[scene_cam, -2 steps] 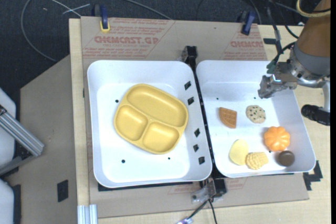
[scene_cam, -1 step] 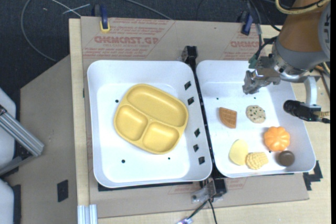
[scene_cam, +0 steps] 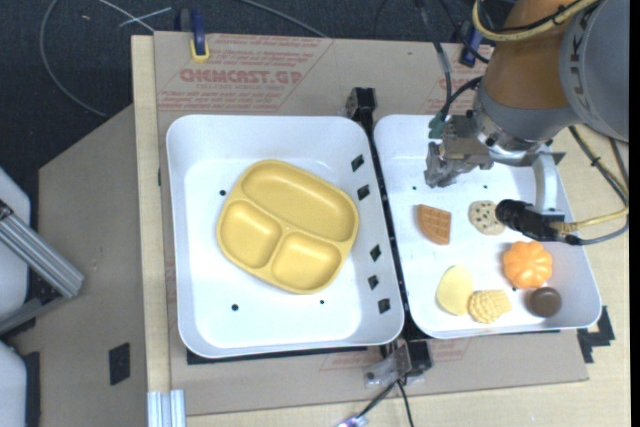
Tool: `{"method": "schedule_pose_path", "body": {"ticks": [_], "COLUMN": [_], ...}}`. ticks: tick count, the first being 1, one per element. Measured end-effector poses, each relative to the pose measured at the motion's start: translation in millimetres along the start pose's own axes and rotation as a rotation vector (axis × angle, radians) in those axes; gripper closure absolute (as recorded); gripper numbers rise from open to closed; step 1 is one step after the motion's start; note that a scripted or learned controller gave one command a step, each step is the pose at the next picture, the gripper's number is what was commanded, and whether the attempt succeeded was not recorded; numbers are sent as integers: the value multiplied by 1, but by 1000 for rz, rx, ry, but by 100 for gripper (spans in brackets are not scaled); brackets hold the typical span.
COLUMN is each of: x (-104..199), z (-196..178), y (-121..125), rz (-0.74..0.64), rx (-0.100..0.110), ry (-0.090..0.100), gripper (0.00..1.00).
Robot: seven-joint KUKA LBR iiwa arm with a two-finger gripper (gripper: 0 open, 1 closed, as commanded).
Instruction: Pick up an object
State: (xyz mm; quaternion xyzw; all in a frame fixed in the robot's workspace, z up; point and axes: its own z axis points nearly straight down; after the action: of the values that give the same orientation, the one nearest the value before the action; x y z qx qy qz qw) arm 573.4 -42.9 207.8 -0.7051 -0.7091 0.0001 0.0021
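Hanging over right bin (scene_cam: 400,155): tool (scene_cam: 441,177) | waffle (scene_cam: 434,224) just below in view, apart | grip: cannot tell

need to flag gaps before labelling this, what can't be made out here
1. Camera view: the hand is largely hidden under the wrist of the arm, so whether it holds anything is unclear.
2. Camera view: the far right corner of the right bin is covered by the arm.
3. Camera view: the small brown object is too small to identify.
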Motion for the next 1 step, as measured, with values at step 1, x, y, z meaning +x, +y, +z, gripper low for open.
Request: {"method": "schedule_pose_path", "body": {"ticks": [1], "x": [62], "z": [-8], "y": [-9], "rz": [-2], "rx": [-1], "ry": [1], "gripper": [100]}}
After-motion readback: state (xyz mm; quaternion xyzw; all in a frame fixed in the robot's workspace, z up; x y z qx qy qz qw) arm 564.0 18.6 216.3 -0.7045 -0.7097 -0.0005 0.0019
